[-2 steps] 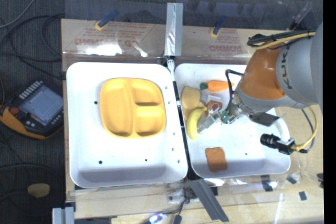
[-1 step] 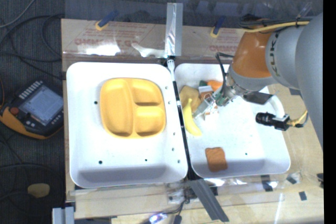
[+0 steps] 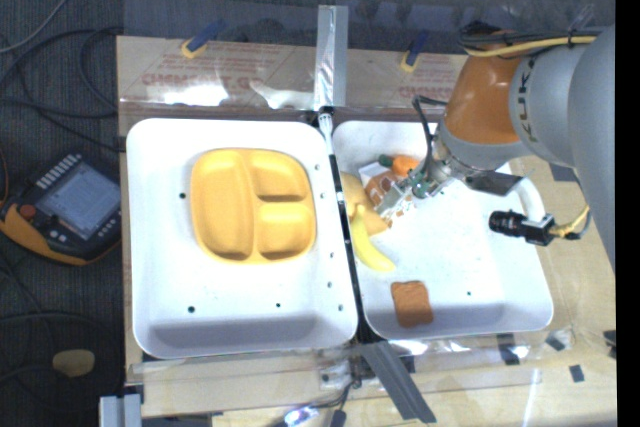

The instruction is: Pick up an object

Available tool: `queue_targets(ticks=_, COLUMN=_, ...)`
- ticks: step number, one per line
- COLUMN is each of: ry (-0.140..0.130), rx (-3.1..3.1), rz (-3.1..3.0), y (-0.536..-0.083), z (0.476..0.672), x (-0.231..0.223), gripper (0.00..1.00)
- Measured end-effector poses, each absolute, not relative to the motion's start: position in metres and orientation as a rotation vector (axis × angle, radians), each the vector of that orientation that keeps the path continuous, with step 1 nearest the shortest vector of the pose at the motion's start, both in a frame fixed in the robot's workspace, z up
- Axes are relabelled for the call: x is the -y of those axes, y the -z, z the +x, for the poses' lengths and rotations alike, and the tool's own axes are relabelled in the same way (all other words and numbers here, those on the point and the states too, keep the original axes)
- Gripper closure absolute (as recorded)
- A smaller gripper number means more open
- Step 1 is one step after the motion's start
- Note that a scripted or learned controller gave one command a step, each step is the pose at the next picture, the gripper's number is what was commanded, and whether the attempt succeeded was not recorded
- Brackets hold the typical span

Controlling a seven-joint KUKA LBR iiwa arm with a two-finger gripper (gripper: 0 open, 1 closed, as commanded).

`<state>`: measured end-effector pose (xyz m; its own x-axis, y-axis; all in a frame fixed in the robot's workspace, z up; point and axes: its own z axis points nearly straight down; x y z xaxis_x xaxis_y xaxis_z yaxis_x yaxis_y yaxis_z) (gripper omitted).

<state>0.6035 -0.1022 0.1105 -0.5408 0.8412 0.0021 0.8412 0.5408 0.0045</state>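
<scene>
1. Camera view: the gripper (image 3: 400, 198) is down in the right bin (image 3: 500, 310), among a small cluster at its upper left; whether it is spread or pinching anything I cannot tell.
2. The step looks like the descent onto a pick; next comes closing and a straight lift.
3. The banana (image 3: 366, 237) lies just beside it along the bin's left wall, long axis running top-left to bottom-right.
4. A brown block (image 3: 411, 303) sits well apart, and a yellow divided tray (image 3: 253, 204) lies in the left bin (image 3: 160, 305).

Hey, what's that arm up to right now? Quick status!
Hand down in right bin, at the small pile of items; grip unclear. Banana beside it, brown block apart near front. Yellow tray in left bin, untouched.
</scene>
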Motion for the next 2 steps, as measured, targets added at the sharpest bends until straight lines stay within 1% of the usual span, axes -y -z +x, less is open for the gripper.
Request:
queue_targets(ticks=1, ry=0.003, rx=-2.821, rz=1.385, y=-0.125, z=0.574, x=0.122, gripper=1.00)
queue_targets(ticks=2, ry=0.001, rx=-2.781, rz=1.457, y=-0.233, z=0.652, x=0.055, gripper=1.00)
